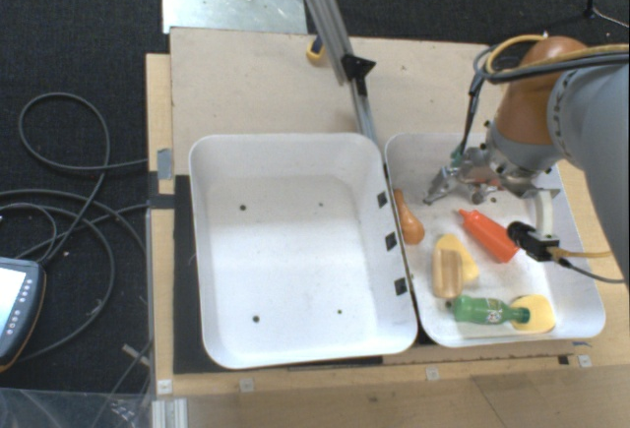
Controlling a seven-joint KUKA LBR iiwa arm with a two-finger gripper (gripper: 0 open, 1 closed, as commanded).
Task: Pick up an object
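The gripper (463, 182) hangs over the back part of the right bin (581, 318), at the end of the big grey arm (591, 111) with the orange band (532, 106). I cannot tell from here how its metal tips are set, and nothing shows between them. A black part (532, 241) of the hand sticks out toward the front, close to the red bottle.

All the toys are in the right bin. Just in front of the gripper lies an orange-red bottle (487, 234) with a pointed tip, tilted on its side. Left of that bottle, near the bin's left wall, lies a small brown pear shape (408, 219) (it could be a toy squash, hard to say). In front of the red bottle lies a pale yellow hot dog bun toy (452, 268). At the front of the bin lies a green bottle (488, 311) on its side, and its cap end touches a yellow thing (536, 310) that sits at the bin's front right corner.

The left bin (295, 249) sits right beside the right bin, with their walls touching. Black clips (391, 241) sit along the edge where the two bins meet.

A long grey pole (330, 13) leans in from behind the right bin. Black cables (69, 170) curl on the dark floor far to the left, past the left bin.
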